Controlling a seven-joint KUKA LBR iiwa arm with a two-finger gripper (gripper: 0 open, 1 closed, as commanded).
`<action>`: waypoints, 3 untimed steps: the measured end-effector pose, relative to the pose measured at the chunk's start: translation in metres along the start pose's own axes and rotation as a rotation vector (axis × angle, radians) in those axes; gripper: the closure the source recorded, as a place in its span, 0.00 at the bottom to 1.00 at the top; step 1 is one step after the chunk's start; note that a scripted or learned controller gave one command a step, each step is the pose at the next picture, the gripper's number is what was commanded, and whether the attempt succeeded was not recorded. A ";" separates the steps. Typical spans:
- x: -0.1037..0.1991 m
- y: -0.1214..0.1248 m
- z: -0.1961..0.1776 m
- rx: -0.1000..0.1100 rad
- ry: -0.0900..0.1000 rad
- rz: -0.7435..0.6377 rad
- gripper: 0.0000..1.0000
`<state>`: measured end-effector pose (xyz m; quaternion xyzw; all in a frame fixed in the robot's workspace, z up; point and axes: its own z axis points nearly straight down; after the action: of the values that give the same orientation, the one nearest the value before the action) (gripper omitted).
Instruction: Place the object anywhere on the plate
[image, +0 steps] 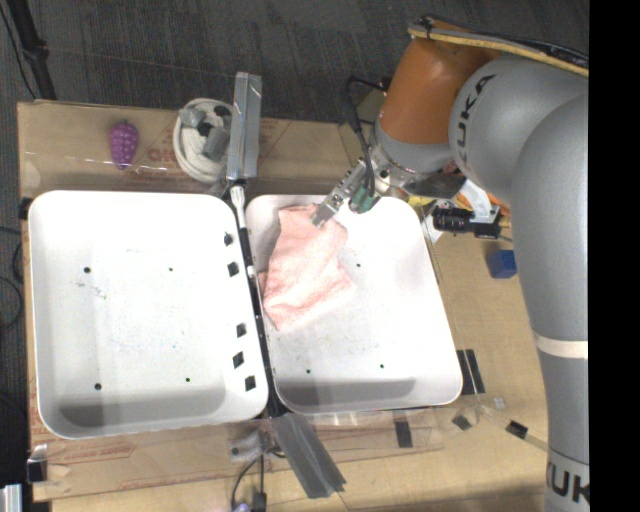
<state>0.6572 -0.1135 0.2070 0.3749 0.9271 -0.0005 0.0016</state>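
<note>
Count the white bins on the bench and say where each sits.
2. The left bin lies under the camera view's left half; the right bin sits beside it, holding a pink cloth. None seems hidden.

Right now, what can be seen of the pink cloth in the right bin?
The pink cloth is a soft, crumpled piece of pale pink fabric, loosely folded and lying flat on the floor of the right bin, in its upper left part, close to the wall shared with the left bin. Its upper right corner meets the gripper, whose tip sits at the cloth's edge; whether it is pinched cannot be told.
</note>
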 end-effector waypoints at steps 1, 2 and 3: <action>0.000 0.001 -0.025 0.001 0.003 -0.003 1.00; 0.041 0.020 -0.017 0.002 0.006 -0.408 1.00; 0.085 0.041 -0.010 0.001 0.006 -0.771 1.00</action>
<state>0.6242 -0.0248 0.2164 -0.0013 1.0000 -0.0002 -0.0015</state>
